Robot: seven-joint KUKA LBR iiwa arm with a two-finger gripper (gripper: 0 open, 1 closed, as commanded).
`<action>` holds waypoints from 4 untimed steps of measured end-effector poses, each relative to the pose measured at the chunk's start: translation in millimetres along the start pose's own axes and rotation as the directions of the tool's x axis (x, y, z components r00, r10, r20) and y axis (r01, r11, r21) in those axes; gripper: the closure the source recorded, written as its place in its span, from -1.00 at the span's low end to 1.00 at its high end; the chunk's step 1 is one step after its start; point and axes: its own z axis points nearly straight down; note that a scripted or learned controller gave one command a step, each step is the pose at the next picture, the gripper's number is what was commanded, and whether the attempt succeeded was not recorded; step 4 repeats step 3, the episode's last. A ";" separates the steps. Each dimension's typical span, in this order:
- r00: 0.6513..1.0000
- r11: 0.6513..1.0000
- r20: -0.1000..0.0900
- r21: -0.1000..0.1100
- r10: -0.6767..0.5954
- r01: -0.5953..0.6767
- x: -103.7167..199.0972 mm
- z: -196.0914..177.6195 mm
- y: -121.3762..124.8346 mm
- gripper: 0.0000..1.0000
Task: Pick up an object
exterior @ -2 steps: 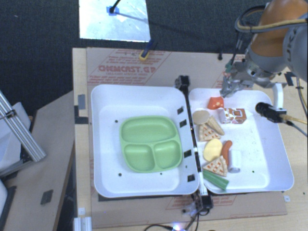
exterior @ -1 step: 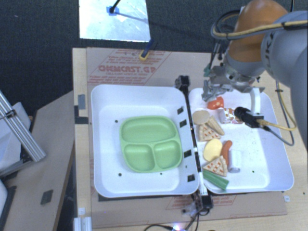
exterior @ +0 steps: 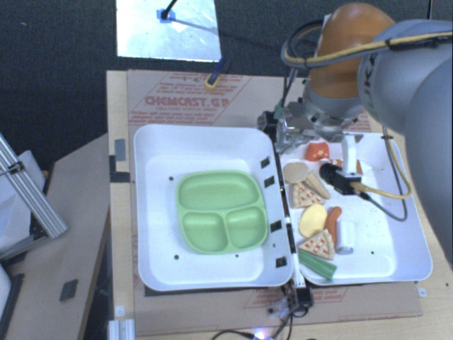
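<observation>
**Arm Low Over the Right Bin's Far End**

Over the far end of the right bin [exterior: 403,261], in the camera view, you had the arm [exterior: 396,69] reaching in from the right, its orange band [exterior: 347,44] just above the wrist. The gripper [exterior: 287,134] sat low by the wall between the two bins; you could not tell from this angle how it stood or whether it held anything.

Near it in that bin lay the toy food. A red piece [exterior: 318,151] rested closest to the gripper, with a tan spoon-shaped piece [exterior: 296,171] just below it. Further toward you came a waffle-patterned wedge [exterior: 306,195], a yellow lemon-like piece [exterior: 313,220], a small sausage [exterior: 333,220], a pizza slice [exterior: 318,245], a white cylinder [exterior: 345,236] and a green stick [exterior: 316,265] at the near wall. A black cable fitting [exterior: 338,178] hung over the pile.

Your left bin [exterior: 163,261] carried a green divided tray [exterior: 219,211] lying flat at its middle. Both bins stood on cardboard [exterior: 184,98] atop the counter [exterior: 78,211].
</observation>
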 end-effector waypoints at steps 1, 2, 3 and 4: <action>1.000 1.000 -0.001 0.001 -0.001 0.001 56.4 3.3 -29.3 1.00; 1.000 1.000 0.001 0.000 0.003 -0.003 57.8 7.8 -34.3 1.00; 1.000 1.000 0.000 -0.004 0.002 -0.002 66.5 -0.6 -23.4 1.00; 1.000 1.000 0.000 -0.004 0.002 -0.002 66.5 -0.6 -23.4 1.00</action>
